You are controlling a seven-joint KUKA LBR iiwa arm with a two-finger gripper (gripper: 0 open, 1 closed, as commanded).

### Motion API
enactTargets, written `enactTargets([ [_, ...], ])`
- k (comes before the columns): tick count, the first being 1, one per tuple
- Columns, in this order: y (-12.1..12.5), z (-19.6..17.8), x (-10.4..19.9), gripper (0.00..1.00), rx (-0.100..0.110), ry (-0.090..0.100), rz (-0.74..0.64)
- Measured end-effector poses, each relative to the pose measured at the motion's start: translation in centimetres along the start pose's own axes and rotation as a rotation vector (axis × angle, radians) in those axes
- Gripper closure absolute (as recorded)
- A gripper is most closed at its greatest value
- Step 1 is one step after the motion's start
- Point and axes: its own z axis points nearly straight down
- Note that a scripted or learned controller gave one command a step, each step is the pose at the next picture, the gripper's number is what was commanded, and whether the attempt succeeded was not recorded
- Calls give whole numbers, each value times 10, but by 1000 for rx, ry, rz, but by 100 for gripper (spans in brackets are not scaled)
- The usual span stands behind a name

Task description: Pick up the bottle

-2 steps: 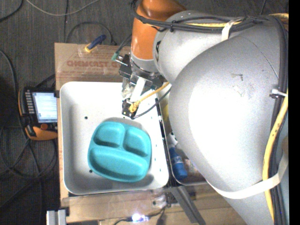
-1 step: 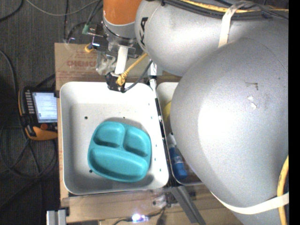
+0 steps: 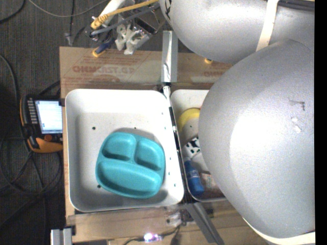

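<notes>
A small blue bottle (image 3: 194, 180) lies in the right bin (image 3: 190, 94), close to its left wall and near the front corner. The arm's big grey body (image 3: 260, 137) hangs over most of that bin and covers everything to the right of the bottle. Only the bottle's left part shows beside the arm's edge.
A yellow round object (image 3: 188, 119) and a black-and-white item (image 3: 193, 146) lie behind the bottle along the same wall. A teal divided plate (image 3: 131, 164) sits in the left bin (image 3: 71, 137). A control pendant (image 3: 43, 119) rests left of the bench, and cables (image 3: 120, 14) run at the back.
</notes>
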Motion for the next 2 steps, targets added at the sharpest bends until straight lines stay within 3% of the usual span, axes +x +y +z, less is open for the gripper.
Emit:
enactTargets([
  [1, 23, -22, -46, 100, -1, -2, -332],
  [2, -1, 78, 0, 100, 1, -3, -587],
])
